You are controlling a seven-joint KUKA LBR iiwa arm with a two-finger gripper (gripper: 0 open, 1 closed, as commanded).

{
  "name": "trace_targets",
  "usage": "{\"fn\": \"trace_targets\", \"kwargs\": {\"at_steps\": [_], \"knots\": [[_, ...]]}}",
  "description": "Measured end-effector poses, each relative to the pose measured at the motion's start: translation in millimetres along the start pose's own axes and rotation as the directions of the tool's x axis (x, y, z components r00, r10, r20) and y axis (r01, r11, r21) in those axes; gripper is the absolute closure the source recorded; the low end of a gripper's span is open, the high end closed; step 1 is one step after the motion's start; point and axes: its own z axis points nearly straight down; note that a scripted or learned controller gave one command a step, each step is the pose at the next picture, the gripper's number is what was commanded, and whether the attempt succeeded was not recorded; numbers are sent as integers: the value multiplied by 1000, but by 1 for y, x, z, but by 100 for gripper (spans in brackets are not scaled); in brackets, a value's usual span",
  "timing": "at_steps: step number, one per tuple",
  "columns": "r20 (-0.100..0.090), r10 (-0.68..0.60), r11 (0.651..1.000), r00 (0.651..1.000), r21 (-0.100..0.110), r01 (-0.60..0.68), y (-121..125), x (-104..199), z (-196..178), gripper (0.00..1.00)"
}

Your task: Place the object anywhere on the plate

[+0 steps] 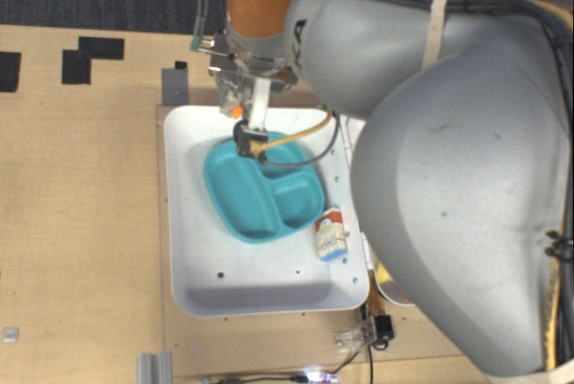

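Observation:
A teal plate (260, 189) with divided compartments lies in the middle of the left white bin (193, 221). A small white packet (330, 236) with a red top and blue and orange print lies on the bin floor against the plate's right rim. My gripper (235, 104) hangs over the bin's far edge, just beyond the plate's far rim and well away from the packet. A small orange spot shows at its lower end, and I cannot tell what it is.
The grey arm covers most of the right bin; a yellow and orange thing (384, 281) peeks out at that bin's left side. Black marks (90, 59) lie on the tan bench at the far left. Clips and cables (363, 336) sit at the bench's front edge.

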Motion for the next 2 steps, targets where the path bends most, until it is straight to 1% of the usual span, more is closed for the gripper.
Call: {"fn": "trace_targets", "kwargs": {"at_steps": [1,2], "knots": [[-6,71,997,997,-25,-71,19,-91,-105,100],[-3,268,963,963,-6,-268,11,-55,-18,100]]}}
